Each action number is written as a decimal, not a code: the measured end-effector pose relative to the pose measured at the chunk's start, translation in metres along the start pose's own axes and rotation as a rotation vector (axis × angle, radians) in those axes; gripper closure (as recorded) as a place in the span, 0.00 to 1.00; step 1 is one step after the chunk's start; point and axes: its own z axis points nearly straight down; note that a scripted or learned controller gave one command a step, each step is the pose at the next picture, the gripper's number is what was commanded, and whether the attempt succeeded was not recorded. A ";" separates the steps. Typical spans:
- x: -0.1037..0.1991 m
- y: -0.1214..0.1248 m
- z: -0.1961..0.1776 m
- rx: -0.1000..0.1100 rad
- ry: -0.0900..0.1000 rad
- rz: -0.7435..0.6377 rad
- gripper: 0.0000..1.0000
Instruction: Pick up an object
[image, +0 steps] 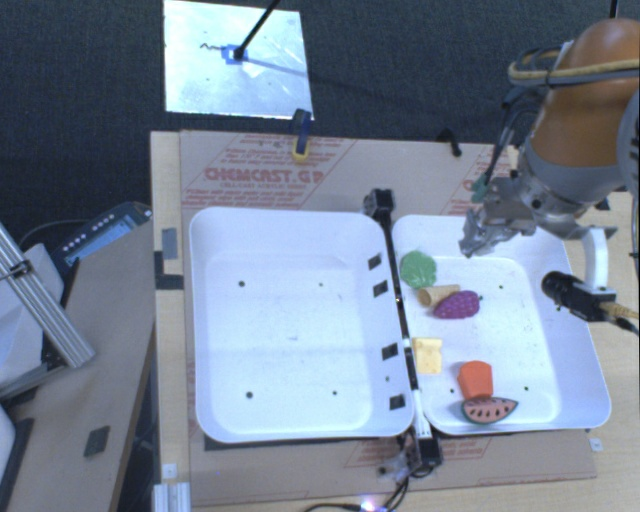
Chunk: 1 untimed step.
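Dark carpet surrounds a tan worktop (330, 160) carrying two shallow white bins side by side. Left bin (290, 320): nothing but bare floor with a few small dark spots. Right bin (545, 330) holds all the toy food, clustered toward its left half: green leafy piece (418, 268) near the top, ice-cream cone (437, 294) just below it, touching or nearly touching a purple grape bunch (457, 304) on its right. Further down, yellow cheese block (428, 356) against the divider side, orange block (476, 379) beside it, watermelon slice (489, 409) at the bin's near edge just under the orange block.

Arm comes in from the right, orange band up top. Gripper (480, 240) hangs over the right bin's far edge, above and to the right of the green piece, apart from every object. Nothing between the jaws; can't tell whether they're spread or closed from this angle. Black cylindrical fitting (565, 290) sits at the bin's right rim.
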 end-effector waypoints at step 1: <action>0.004 -0.043 -0.130 -0.021 -0.001 0.002 1.00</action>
